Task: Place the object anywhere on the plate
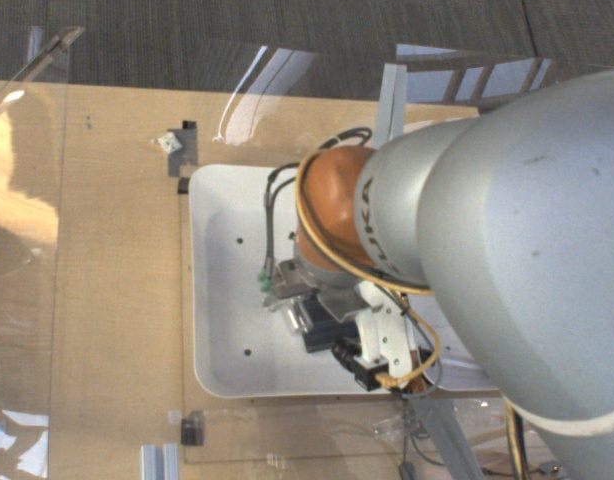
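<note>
My grey arm with its orange band reaches in from the right and covers most of the white bin. The wrist and gripper hang low over the bin's middle, near its front wall. The gripper's body hides its tips and whatever lies beneath it. A small green part shows at the wrist's left side.
The bin's left part shows bare white floor with a few small dark dots. A black clamp sits at the bin's far left corner and another at the near left corner. Wooden bench spreads to the left.
</note>
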Robot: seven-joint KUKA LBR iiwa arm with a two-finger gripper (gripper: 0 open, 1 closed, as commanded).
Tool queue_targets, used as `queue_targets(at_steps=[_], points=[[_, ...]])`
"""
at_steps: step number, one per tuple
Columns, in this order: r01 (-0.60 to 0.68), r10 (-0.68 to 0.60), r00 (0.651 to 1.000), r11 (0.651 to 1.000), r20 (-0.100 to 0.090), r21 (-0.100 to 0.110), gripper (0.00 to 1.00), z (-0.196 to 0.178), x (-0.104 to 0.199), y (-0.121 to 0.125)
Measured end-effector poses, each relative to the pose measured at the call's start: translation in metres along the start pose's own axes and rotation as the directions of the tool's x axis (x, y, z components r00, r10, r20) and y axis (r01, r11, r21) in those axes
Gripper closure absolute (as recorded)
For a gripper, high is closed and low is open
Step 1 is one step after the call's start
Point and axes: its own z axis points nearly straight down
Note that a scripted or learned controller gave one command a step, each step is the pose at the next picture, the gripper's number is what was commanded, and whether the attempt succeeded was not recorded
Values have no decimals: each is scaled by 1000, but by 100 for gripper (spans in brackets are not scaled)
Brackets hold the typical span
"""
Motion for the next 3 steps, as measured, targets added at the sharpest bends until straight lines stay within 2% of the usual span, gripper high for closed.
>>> queue_targets(at_steps=[1, 2, 3], points=[[339, -339, 941, 941, -5, 16, 100, -108, 21, -34], [247, -247, 969, 969, -4, 21, 100, -83, 29, 75], [209, -209, 978, 978, -4, 22, 100, -6, 63, 31]])
